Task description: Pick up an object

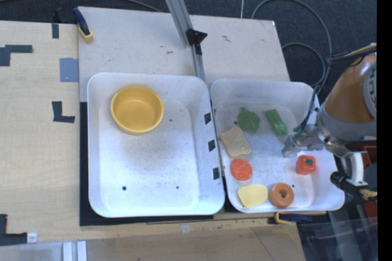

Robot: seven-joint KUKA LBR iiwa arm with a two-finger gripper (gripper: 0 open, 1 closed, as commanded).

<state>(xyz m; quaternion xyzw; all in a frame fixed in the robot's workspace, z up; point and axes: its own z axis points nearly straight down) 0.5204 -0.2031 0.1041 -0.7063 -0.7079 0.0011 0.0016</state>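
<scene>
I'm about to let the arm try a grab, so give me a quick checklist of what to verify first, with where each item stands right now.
1. Target near the claw: ok. A small red toy lies just below it in the right bin.
2. Toy free of neighbours: ok. The donut sits apart from it.
3. Claw above the toy: not ok. It hangs a little up and left of it.
4. Anything already held: cannot tell. The claw's tip is too small and blurred.
5. Room by the bin's right wall: cannot tell. The toy lies close to it and the arm covers that edge.
</scene>
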